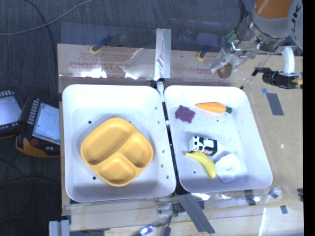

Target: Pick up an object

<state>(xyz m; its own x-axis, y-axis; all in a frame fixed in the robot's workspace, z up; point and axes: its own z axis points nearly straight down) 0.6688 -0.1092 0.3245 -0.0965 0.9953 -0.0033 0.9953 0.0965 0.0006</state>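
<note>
My gripper (224,68) hangs above the far edge of the right bin (256,132), raised off the bench. A small brown round object (225,72) sits between its fingertips, so it is shut on that. Below it in the right bin lie an orange carrot (211,107), a purple bunch of grapes (184,113), a black-and-white toy (204,144), a yellow banana (204,162) and a white lump (229,166). The left bin (78,102) holds a yellow divided plate (116,150).
A raised divider (167,132) separates the two bins. Yellow clamps (100,44) (202,55) sit on the board behind them. A teach pendant (39,127) lies on the floor to the left. Cables and a black fitting (278,77) hang to the right of the gripper.
</note>
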